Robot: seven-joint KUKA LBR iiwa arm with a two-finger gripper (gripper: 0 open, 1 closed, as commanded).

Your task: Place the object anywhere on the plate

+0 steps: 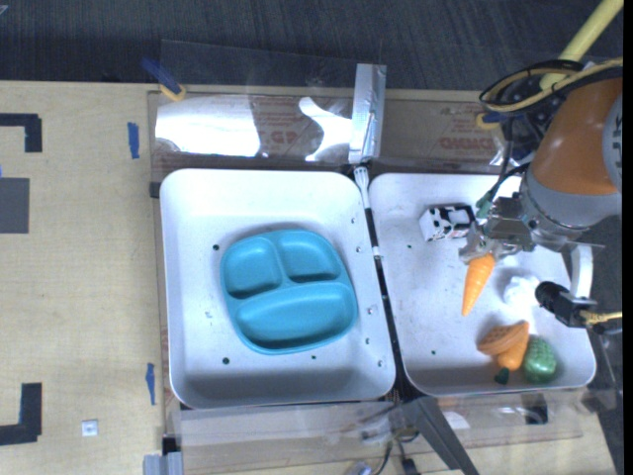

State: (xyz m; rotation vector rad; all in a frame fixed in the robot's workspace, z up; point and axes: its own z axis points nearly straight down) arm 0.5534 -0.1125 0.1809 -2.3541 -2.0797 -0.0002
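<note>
the gripper (pixel 487 248) sits over the right bin (pixel 425 364), its fingers closed on the thick top end of the orange carrot (pixel 477 282), which hangs down-left from them. the blue plate (pixel 287 288) lies in the left bin (pixel 188 295).
</note>
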